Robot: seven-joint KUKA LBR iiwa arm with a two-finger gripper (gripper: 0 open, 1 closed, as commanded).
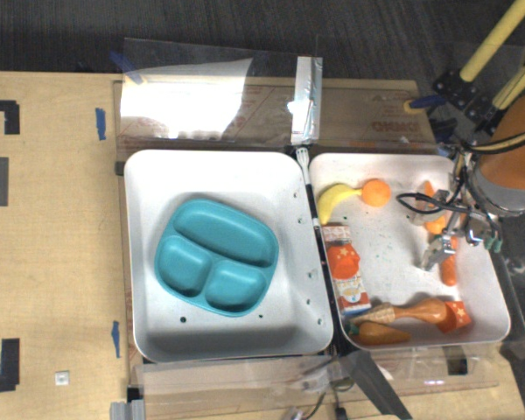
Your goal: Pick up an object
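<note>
Overhead, a tan counter (52,234) carries two shallow white bins side by side, with dark carpet beyond its far edge. Blue tape marks and black corner marks sit on the counter to the left of the bins. A clear plastic sheet (192,99) lies just behind the left bin (140,261).

Taking the right bin (499,318) as the landmark: the left bin touches its left wall and holds a teal divided tray (217,256), lying flat near the middle. The grey arm with its orange band (512,151) leans over the right bin's far right corner, trailing black cables.

The tool (439,254) hangs low over the right half of the right bin, among small orange pieces. Whether its fingers are spread or pressed together cannot be told, and nothing can be seen gripped between them.

Inside the right bin, a yellow banana (334,199) lies at the far left corner, with an orange ball (376,192) just beside it. A red and white carton (344,269) lies along the left wall. A brown bottle (411,315) with an orange end lies on its side along the near wall. A small orange piece (449,271) lies just beside the tool.
</note>
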